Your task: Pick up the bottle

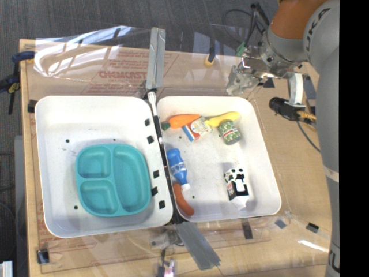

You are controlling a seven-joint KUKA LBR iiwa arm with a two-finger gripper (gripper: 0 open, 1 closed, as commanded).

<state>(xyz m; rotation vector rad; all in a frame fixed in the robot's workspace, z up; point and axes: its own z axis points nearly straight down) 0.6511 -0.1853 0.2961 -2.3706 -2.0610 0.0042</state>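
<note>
Two white bins (55, 224) are sitting side by side below us. Our gripper (239, 84) is hovering over the right bin's far rim (whether it is gripping, we cannot tell). Well below it and leftward, the blue bottle (176, 166) is lying beside the divider.

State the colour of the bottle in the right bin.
Blue, with a white end; the bottle shows best in the camera view.
</note>
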